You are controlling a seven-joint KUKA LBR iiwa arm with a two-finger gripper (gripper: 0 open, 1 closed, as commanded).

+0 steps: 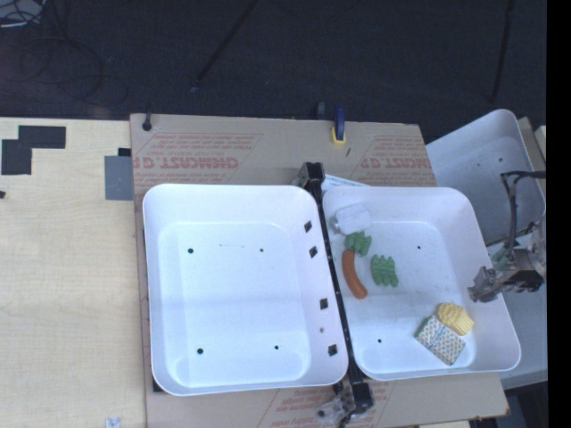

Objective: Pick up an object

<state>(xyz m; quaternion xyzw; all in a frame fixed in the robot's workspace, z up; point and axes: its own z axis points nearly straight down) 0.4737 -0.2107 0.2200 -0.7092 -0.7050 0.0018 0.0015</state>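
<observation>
Yellow toy: nearest of the loose things, in the near right corner of the right bin; yellow on top with a pale chequered part below, lying flat, apart from everything else.
Gripper: at the right rim of the right bin, just beyond the yellow toy and to its right; nothing is seen in it, and whether it is open or closed cannot be told.
Progress: by my judgement nothing is picked up yet; every object lies on the bin floor, so the reach, the grip and the lift are all left to do.
Orange sausage: long and narrow, lying by the bin's left wall, its far end just beside a green piece.
Green pieces: two small knobbly lumps, one right of the sausage, the other slightly farther back; near each other but not touching.
White lump: in the far left corner, hard to read against the white floor.
Likely target: the yellow toy is closest to the gripper and has free room around it, so it looks the easiest choice.
Left bin: beside the right one, their walls meeting in the middle.
Table: pale wood, carrying a cardboard sheet under both bins.
</observation>
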